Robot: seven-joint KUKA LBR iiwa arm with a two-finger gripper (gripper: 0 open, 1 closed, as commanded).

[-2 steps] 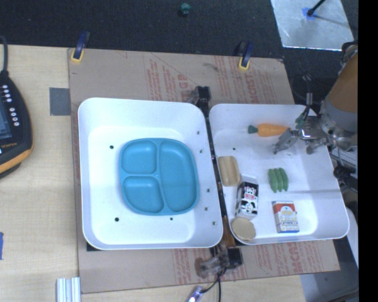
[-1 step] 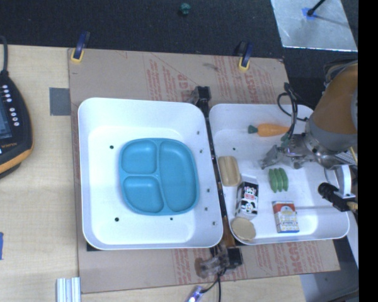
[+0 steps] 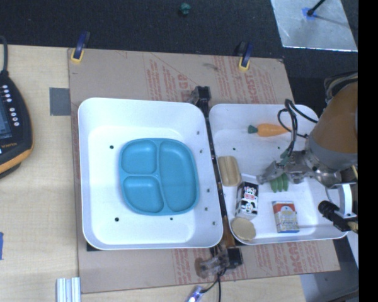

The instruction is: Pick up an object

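Fingers (image 3: 278, 172) of the grey gripper: whether spread or closed, I cannot tell. They sit over a small green object (image 3: 280, 183) in the right shallow white bin (image 3: 230, 119), with bare floor between the orange toy carrot (image 3: 269, 129) and the red-and-white flat packet (image 3: 285, 217).

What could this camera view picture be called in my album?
Robot gripper reaching for a green toy beside a carrot.

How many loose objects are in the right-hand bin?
5 visible: a toy carrot at the far side, a tan block by the left wall, a cow-print carton, a red box, and a green item under the tool. The arm may hide more.
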